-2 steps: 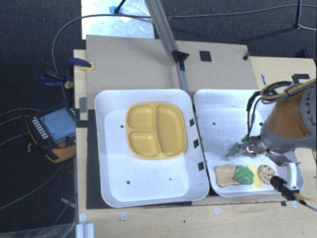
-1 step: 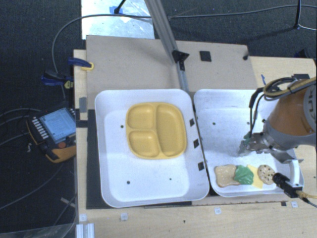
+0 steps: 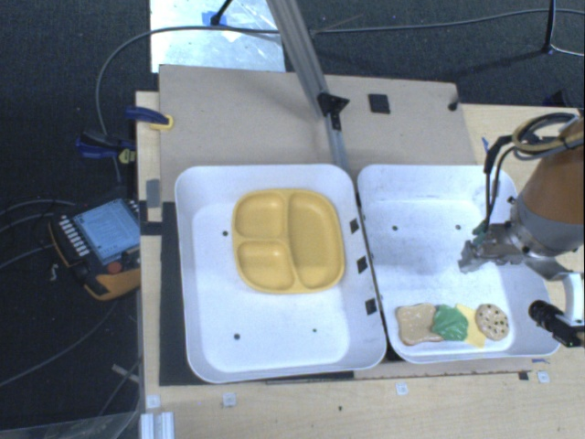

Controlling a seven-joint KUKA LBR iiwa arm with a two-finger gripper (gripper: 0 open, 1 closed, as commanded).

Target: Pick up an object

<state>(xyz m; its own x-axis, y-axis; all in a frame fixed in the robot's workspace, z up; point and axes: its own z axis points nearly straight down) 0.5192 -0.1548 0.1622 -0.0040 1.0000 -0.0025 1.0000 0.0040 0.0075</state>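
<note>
In the right bin (image 3: 411, 199), along its near edge, lies a row of toy foods: a tan bread slice (image 3: 418, 323), a green leafy piece (image 3: 450, 322), a yellow piece (image 3: 473, 330) partly under the others, and a round chocolate-chip cookie (image 3: 492, 320). My gripper (image 3: 482, 253) hangs over the right side of that bin, a short way above and behind the cookie and apart from all the foods. Nothing shows in its grasp.
The left bin (image 3: 206, 273) holds a yellow three-compartment plate (image 3: 288, 240). A slanted metal pole (image 3: 306, 58) crosses the cardboard backing behind the bins. A blue-screened device (image 3: 101, 236) and cables lie on the floor at left.
</note>
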